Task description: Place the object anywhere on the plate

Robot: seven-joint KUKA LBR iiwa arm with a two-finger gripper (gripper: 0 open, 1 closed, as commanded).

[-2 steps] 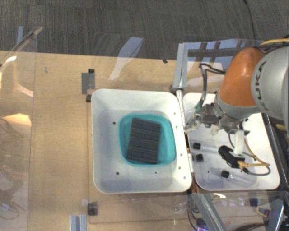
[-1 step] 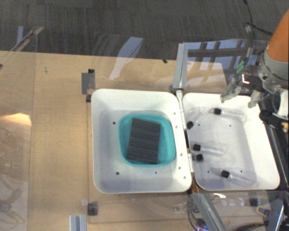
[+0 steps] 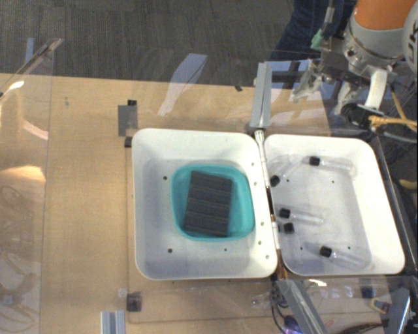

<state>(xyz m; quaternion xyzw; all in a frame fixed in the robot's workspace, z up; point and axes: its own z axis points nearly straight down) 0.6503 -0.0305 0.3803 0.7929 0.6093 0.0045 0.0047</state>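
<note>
I park the gripper above the right bin, grip state unclear; dark ribbed block sits on teal plate, vials remain.

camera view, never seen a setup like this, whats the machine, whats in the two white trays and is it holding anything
This is one picture from a camera fixed above a wooden bench, looking down at a slant. The machine at the top right is a robot arm, grey with an orange band; its gripper hangs beyond the bins' far edge, with nothing visible in it. Two shallow white bins sit side by side. The left bin holds a teal plate with a dark ridged block lying on it. The right bin holds several clear tubes with black caps, scattered loose. The job is to put an object on the plate.
</note>
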